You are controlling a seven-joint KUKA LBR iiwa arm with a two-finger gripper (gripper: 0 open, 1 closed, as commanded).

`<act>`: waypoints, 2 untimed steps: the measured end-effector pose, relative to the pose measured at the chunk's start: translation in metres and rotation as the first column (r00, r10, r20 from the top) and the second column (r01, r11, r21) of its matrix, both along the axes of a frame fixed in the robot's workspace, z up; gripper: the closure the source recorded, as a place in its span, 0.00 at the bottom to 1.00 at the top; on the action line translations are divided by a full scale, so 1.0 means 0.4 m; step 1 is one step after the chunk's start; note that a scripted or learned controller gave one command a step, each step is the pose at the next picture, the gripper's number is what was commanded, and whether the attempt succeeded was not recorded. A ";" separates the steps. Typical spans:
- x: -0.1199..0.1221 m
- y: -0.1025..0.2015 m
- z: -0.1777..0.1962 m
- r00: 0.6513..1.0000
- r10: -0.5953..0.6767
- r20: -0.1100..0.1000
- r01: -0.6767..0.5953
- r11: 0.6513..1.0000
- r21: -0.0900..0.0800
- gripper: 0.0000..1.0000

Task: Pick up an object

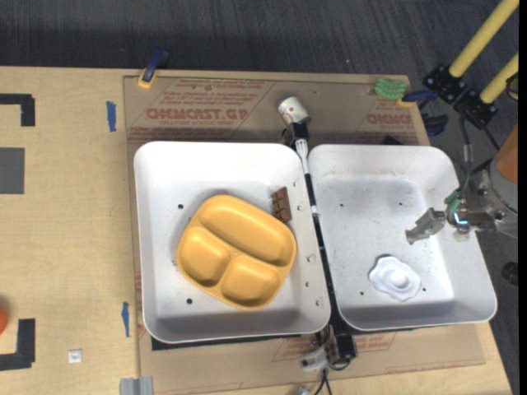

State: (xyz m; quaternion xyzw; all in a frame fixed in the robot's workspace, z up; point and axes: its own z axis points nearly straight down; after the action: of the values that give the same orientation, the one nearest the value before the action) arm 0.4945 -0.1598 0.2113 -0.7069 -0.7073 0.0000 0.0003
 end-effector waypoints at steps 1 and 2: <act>0.186 -0.060 -0.224 0.998 -0.065 0.001 0.065 0.998 -0.001 0.00; -0.038 -0.014 -0.270 0.959 0.283 -0.001 -0.283 0.959 0.001 0.00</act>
State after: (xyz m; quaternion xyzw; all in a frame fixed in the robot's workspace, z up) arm 0.4791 -0.1655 0.1031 -0.5985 -0.8011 -0.0001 0.0010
